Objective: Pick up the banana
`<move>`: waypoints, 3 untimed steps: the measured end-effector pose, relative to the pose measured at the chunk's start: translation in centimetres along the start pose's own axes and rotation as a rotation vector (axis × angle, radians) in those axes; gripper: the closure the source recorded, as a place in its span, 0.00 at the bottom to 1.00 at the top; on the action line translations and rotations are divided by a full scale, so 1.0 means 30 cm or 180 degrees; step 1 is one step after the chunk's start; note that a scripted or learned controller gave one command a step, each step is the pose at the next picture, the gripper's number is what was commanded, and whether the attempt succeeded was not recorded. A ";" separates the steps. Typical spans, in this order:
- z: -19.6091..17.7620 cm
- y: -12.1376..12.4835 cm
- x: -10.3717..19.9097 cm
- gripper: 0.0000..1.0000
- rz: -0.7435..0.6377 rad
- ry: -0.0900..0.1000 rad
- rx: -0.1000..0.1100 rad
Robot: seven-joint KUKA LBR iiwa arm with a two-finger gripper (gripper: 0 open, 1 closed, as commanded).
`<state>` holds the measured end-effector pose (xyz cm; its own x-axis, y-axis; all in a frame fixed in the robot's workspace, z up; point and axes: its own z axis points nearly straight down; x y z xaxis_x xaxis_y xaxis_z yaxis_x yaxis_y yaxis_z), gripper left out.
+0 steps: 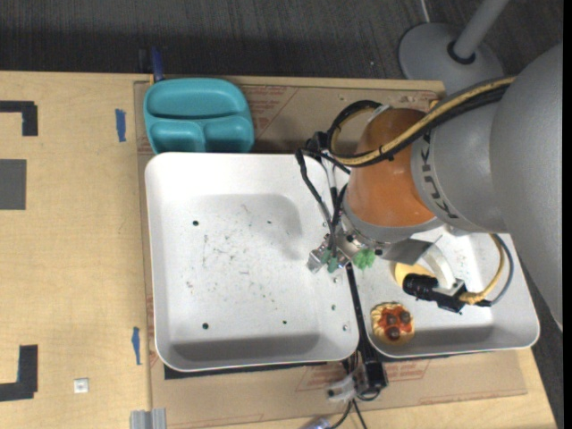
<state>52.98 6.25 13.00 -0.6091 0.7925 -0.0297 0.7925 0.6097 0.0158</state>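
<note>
The grey arm with its orange band (386, 175) reaches in from the right and hangs over the inner edge of the right bin (509, 327). Its gripper (342, 257) points down near the rim between the two bins, and the wrist hides most of it. A small patch of yellow (405, 269), possibly the banana, peeks out from under the wrist in the right bin, just right of the gripper. The arm covers the rest of it.
A round brown and red toy food item (393, 321) lies at the front of the right bin. The left bin (232, 257) shows a scuffed white floor. A teal divided tray (197, 114) stands behind the left bin. Black and yellow cables (465, 300) loop around the wrist.
</note>
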 end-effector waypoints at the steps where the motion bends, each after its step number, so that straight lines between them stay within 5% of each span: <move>1: 0.001 0.001 0.001 1.00 -0.0040 -0.0006 0.0001; 3: 0.002 0.003 0.006 1.00 0.0049 -0.0012 -0.0007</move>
<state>52.95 6.45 12.94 -0.5968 0.8017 -0.0331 0.8017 0.5975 0.0183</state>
